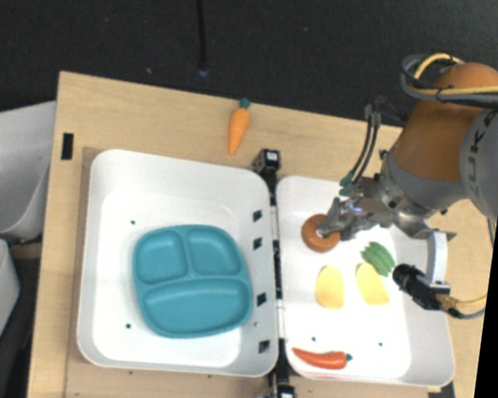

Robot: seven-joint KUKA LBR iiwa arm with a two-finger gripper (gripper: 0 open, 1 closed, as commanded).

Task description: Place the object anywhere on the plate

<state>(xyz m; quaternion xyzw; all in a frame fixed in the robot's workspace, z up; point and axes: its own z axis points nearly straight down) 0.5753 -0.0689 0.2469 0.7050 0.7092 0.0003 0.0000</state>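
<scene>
**Jaws low over the brown disc, right bin**

- Gripper (338, 217) sits at the upper-left corner of the right bin (425, 352), directly above or against a round brown disc-shaped toy (320, 235). Cannot tell from this slant whether the jaws are wide, narrow or closed on it; the wrist hides the tips.
- The brown toy is the likely target: it lies just below and left of the jaws, touching or nearly so, resting on the bin floor close to the divider between the 2 bins.
- Other pieces in the same bin: green toy (378, 255), 2 yellow pieces (331, 288) and (372, 284), a red chili (320, 358) at the near wall. A carrot (238, 126) lies on the tabletop (152, 106) outside the bins.
- The blue plate (192, 279), 3 compartments, sits in the left bin (88, 327), well apart from the jaws.

Risks, as I judge them:
- The flat disc could slip out on lifting if gripped at its edge.
- Nearness to the bin wall may block a finger.
- A carry over the divider could clip it.
</scene>
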